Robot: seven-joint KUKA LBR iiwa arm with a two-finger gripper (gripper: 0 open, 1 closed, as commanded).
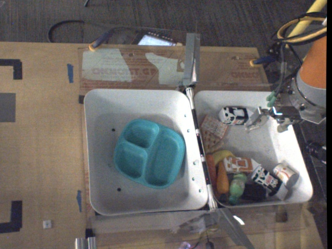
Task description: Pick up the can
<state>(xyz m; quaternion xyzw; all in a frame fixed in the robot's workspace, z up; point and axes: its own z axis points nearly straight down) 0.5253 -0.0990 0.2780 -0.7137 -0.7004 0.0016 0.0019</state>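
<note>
Over the right bin's (306,188) upper edge, my gripper (270,117) hangs with nothing between its fingers; whether they are parted I cannot tell. From it, the can (286,173) lies toward five o'clock, on its side in the bin's lower right corner, long axis running ten to four.

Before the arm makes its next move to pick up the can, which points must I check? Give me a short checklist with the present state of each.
1. Can located, lying at the right bin's lower right corner: ok.
2. Gripper above the can: not ok; it is near the bin's upper right, well apart.
3. Can held: not ok.
4. Room around the can: not ok; a black-and-white carton lies right against it.
5. Can upright: not ok; it lies tilted on the bin wall.
6. Gripper readiness: cannot tell.
</note>
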